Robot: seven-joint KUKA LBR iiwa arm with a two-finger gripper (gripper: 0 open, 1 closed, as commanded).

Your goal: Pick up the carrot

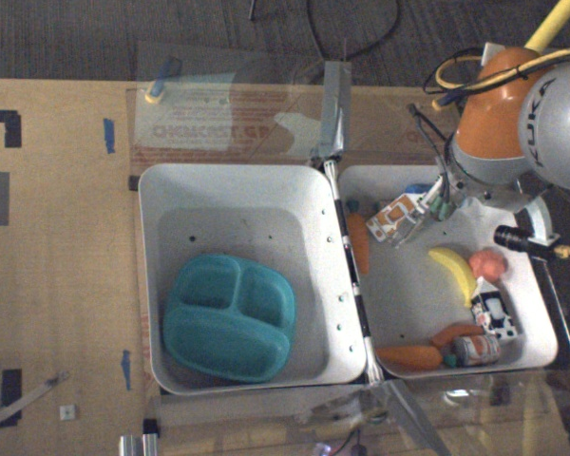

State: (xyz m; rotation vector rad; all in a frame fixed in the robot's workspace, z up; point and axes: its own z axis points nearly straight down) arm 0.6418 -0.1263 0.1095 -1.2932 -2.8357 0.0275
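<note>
The carrot is an orange tapered piece lying lengthwise against the left wall of the right bin, with a small green bit at its far end. My gripper, white with orange marks, hangs low over the back of the right bin, just right of the carrot's far end and apart from it. I see nothing held in it. The grey arm with its orange band reaches in from the upper right.
A second long orange item lies along the right bin's front wall, beside a brown sausage shape and a can. A banana, a pink fruit and a small box sit to the right. A teal divided plate lies in the left bin.
</note>
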